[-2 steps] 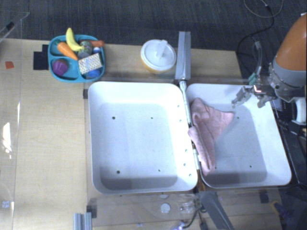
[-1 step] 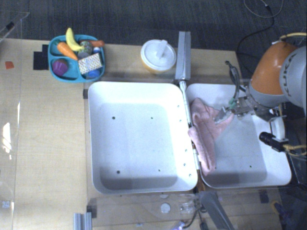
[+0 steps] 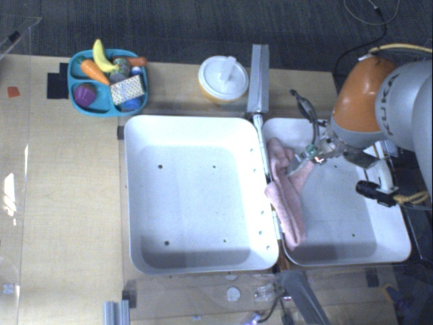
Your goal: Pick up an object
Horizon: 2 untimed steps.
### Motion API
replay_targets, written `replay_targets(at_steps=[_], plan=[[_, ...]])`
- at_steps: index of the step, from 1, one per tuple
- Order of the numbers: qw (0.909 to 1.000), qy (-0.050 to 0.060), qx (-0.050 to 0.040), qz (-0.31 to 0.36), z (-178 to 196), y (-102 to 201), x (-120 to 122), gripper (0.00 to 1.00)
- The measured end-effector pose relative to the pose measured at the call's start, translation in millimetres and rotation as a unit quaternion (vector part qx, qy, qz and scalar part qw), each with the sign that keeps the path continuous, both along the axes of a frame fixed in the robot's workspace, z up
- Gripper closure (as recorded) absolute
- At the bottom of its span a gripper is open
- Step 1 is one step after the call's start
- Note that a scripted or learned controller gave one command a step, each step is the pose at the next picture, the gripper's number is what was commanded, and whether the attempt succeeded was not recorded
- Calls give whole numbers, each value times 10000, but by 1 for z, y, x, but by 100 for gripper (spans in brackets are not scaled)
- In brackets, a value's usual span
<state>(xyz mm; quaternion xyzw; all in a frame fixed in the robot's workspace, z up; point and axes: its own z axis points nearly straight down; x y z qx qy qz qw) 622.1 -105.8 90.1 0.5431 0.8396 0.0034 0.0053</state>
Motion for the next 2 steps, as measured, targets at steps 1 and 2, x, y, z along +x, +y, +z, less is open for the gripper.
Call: replay_targets(at_steps=[1, 2], plan=[[10000, -46, 3, 13, 13, 1, 3, 100], [9959, 12, 2, -906, 125, -6, 3, 100]])
